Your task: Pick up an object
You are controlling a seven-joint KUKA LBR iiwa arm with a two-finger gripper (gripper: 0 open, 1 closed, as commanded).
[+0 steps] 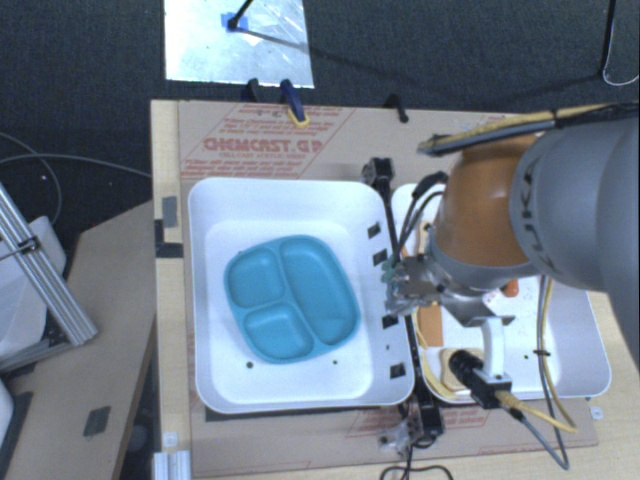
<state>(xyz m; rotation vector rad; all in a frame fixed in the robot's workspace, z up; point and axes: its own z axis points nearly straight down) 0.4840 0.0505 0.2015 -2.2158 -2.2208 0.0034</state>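
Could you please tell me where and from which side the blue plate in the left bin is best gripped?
Probably from straight above, pinching the raised outer rim of the blue plate, one finger inside a compartment, one outside. It lies flat and face up in the left bin, clear of its walls, with no tall side.

Left of the end effector (415,286) lies a shallow white bin (215,298); a second white bin (580,368) sits under it and to its right. Both rest on a cardboard sheet (265,138) printed CHEMCAST in red, on the pale surface (165,158). Beyond the far edge, a blue clamp (291,100) grips the cardboard, near a shiny foil sheet (240,28) on dark carpet (80,68). Far left stands an aluminium rail (40,278).
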